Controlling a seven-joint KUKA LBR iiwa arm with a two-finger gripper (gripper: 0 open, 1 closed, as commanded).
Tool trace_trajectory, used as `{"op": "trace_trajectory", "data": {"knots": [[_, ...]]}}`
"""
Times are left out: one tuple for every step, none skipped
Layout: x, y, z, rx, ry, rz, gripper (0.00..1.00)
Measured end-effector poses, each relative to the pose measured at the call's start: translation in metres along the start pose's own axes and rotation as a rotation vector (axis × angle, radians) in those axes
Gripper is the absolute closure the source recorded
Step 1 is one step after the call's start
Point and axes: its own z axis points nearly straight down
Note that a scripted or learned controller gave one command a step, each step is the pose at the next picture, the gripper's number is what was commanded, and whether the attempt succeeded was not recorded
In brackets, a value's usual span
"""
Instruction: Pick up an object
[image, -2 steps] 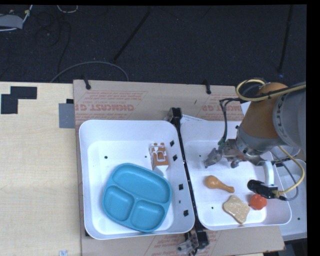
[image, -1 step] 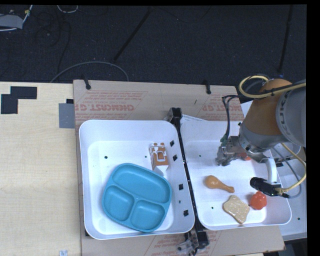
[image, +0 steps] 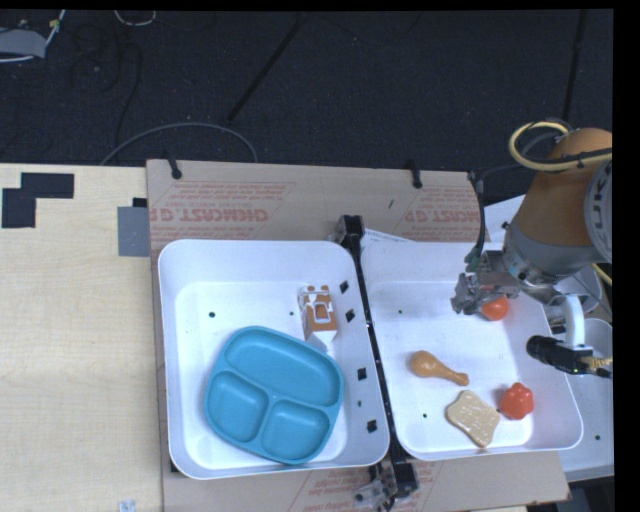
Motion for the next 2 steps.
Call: {"op": "trace_trajectory", "data": {"knots": [[-0.004, -0.005, -0.061, -0.002, 0.000, -0.002, 1.00], [-0.004, -0.005, -0.085, 0.002, 0.001, -0.003, 1.00]]}}
